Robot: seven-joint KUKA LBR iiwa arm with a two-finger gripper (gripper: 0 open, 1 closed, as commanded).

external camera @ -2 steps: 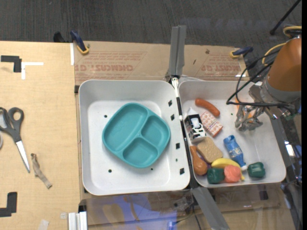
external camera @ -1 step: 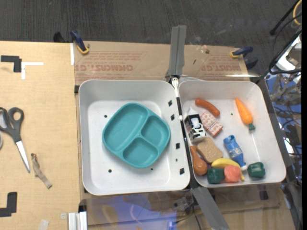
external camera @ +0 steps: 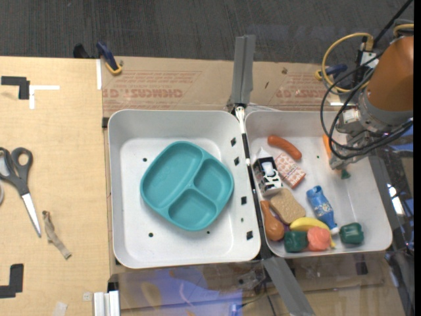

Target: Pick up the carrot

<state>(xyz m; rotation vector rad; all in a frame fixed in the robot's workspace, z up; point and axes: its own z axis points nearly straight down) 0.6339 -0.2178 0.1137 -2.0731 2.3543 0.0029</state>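
A: What's sitting nearest, along the bottom of the right bin (external camera: 378, 196)?

B: The carrot (external camera: 272, 222) is lying at the lower left there, touching a slice of bread (external camera: 287, 205), with a banana (external camera: 309, 224) just beside.

A: And farther up?

B: A sausage (external camera: 285, 146) is resting near the top. The gripper (external camera: 343, 166) is hanging over the bin's right side, well apart from the carrot; I cannot tell its grip.

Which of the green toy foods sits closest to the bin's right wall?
The green pepper, right of the pink piece; the other green one lies left of it.
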